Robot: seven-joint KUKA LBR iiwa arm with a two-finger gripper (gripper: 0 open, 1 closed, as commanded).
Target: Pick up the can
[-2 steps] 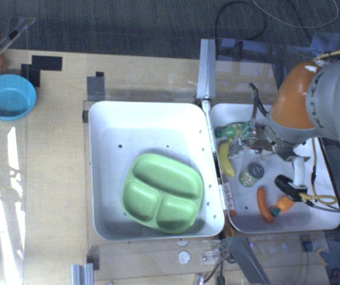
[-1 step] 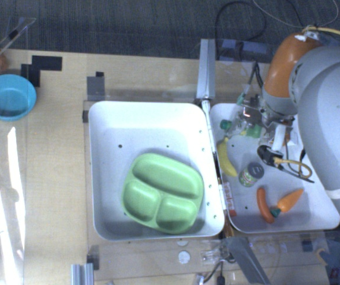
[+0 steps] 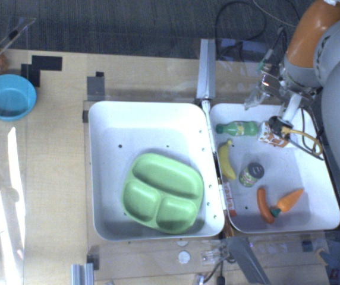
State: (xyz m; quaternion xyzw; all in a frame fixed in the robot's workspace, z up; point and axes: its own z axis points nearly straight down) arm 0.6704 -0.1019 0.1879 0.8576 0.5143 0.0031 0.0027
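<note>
Surface [image 3: 45,177]: pale wood, two bins.
Can [image 3: 251,174]: middle of right bin [image 3: 304,159], end-up.
Jaws: over that bin's far edge; opening impossible to tell.
Can from jaws: toward the camera, well apart.

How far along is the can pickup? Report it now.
Done: nothing yet. The can sits in the right bin, beside the banana, untouched. In hand: the pincer hangs at the bin's far edge, beyond the green bottle, apart from the can. Left: the reach over the can, the grasp and the lift.
</note>
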